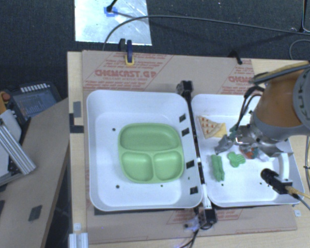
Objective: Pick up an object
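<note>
Overhead, from the fixed camera: the arm (281, 107), grey with its orange band, reaches in from the right and holds the gripper (231, 142) low inside the right bin (248, 99), close to that bin's middle. Whether the gripper is open or closed cannot be told from this angle, and nothing can be seen in its grasp.

Four small things lie on the bin floor around it. A tan wedge (210, 126), patterned like a pizza slice or waffle, sits toward the bin's far left corner, just beyond the gripper. A green stick (217, 168) lies nearer the camera, close to the divider between the bins. A green lump (236, 159) rests just beside the stick, at the gripper's near side; whether the tool touches it is not clear. A red piece (248, 151), partly hidden by the gripper, shows on its right.

The left bin (108, 107) carries a green plate (151, 153) with three compartments, well apart from the arm. Both bins stand on a card sheet (144, 71) printed with red lettering.

On this evidence the pick is at the approach or grasp stage: the tool is down among the candidates, likeliest the lump or the red piece, but no object is off the floor. Left to do, by this reading: close on one thing and lift it clear of the bin.
</note>
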Available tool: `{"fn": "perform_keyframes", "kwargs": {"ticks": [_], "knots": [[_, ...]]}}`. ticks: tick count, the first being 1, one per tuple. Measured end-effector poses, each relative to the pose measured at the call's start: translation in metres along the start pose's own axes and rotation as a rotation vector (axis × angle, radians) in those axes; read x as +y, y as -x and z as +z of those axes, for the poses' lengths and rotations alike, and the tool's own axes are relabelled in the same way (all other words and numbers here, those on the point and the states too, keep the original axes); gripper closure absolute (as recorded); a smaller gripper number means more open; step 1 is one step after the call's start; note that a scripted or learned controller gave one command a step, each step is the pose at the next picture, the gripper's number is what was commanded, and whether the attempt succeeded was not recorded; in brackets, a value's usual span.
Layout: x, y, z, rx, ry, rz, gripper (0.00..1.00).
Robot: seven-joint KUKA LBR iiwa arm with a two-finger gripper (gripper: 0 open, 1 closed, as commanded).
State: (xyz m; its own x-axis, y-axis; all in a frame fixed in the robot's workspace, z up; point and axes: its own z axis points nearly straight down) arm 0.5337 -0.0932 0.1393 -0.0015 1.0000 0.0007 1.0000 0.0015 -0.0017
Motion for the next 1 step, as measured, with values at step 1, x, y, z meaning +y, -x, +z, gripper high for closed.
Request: {"fn": "perform_keyframes", "kwargs": {"ticks": [1], "knots": [[0.0007, -0.0004, 0.0513, -0.001, 0.002, 0.000, 0.00]]}}
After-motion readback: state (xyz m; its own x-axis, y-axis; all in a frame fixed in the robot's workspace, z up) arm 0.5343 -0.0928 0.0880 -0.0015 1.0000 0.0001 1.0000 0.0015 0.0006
